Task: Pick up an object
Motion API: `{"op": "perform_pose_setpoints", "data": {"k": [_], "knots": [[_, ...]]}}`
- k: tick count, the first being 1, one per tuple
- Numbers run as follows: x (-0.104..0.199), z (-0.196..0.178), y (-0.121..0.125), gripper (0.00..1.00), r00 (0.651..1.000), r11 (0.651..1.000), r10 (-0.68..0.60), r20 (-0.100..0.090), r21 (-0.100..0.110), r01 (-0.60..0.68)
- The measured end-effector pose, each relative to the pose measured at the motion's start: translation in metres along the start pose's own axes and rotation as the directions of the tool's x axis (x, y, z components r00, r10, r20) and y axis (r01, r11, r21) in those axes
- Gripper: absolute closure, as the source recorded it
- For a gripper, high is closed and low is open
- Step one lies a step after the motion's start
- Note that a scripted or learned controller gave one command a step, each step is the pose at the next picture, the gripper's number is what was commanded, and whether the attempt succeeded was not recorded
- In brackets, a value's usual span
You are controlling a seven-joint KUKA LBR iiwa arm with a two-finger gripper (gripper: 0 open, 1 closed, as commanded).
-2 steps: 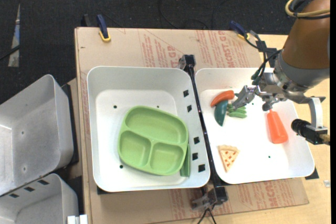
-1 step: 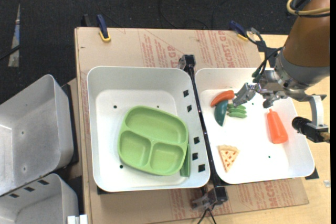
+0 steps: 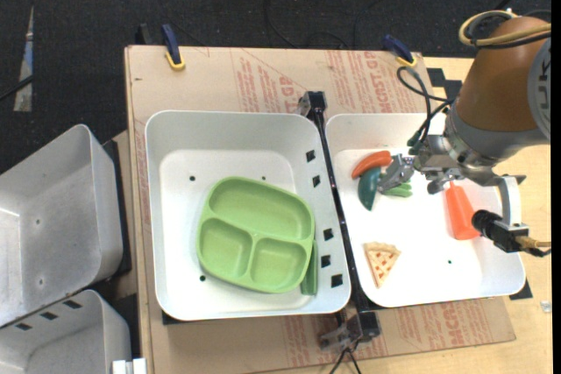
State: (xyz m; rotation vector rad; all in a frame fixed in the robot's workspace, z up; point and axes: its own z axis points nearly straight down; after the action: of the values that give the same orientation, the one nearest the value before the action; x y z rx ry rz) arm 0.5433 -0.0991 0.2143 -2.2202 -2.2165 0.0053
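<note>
My gripper (image 3: 403, 172) hangs over the right bin (image 3: 495, 280), in its upper middle part, with the arm coming in from the right. Just left of its tips lie a red-orange curved piece (image 3: 372, 162) and a dark teal piece (image 3: 368, 187), with a green bit (image 3: 399, 189) right below the fingertips. An orange carrot-like object (image 3: 458, 212) lies to the right, under the wrist. A pizza slice toy (image 3: 381, 262) rests lower in the same bin. Nothing shows clearly between the fingers.
The left bin (image 3: 166, 179) holds a light green divided plate (image 3: 255, 234). A black divider with clips runs between the bins. Spare white bins (image 3: 48, 215) stand off the bench at the left. Cables cross the floor behind.
</note>
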Motion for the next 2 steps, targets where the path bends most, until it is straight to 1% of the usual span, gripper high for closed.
{"op": "perform_pose_setpoints", "data": {"k": [1, 2], "knots": [[0.006, 0.053, -0.010, 0.00, 1.000, 1.000, 0.000, -0.001, 0.001, 0.000], [0.008, 0.117, -0.010, 0.00, 1.000, 1.000, 0.001, -0.001, 0.002, -0.001]]}}
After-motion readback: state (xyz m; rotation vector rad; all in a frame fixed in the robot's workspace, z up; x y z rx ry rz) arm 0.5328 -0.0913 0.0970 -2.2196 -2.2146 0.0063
